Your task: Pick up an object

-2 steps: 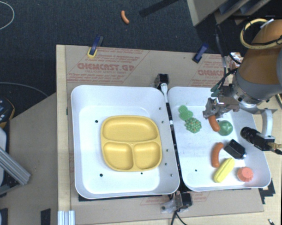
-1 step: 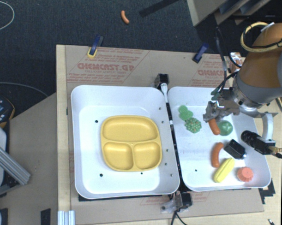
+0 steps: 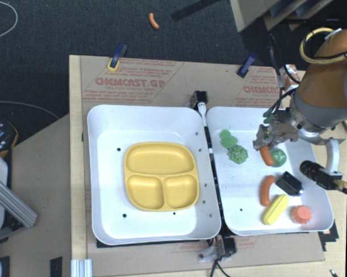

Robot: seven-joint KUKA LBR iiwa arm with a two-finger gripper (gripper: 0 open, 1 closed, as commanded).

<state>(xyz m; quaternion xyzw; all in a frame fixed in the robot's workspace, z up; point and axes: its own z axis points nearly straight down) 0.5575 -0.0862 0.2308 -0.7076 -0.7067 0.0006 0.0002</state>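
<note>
Tabletop [image 3: 77, 132] carries two white bins side by side.

Left bin [image 3: 104, 178]: one yellow plate [image 3: 161, 175] with three compartments, sitting near the bin's centre.

Right bin [image 3: 240, 194]: all loose items are here.
- Green leaf [image 3: 228, 137] and broccoli [image 3: 238, 154], close together, toward the bin's left edge in its far half.
- Carrot [image 3: 268, 157], short and orange, near the bin's middle and slightly toward the far edge. It touches a green ball [image 3: 279, 158] on the side toward the right edge.
- Sausage [image 3: 266, 190], orange-red, lying just nearer than the carrot.
- Black block [image 3: 289, 183], just beside the sausage, toward the right edge.
- Corn [image 3: 275, 208], yellow, tilted, near the bin's near edge, just beside the sausage's near end.
- Pink disc [image 3: 301, 214], at the near right corner, beside the corn.

Arm [image 3: 326, 83] reaches in from the right, over the bin's far right corner. End effector [image 3: 268, 139] is directly over the far end of the carrot and partly covers it. Cannot tell whether the end effector is wide or narrow, nor whether it grips the carrot; the wrist body hides that spot.
</note>
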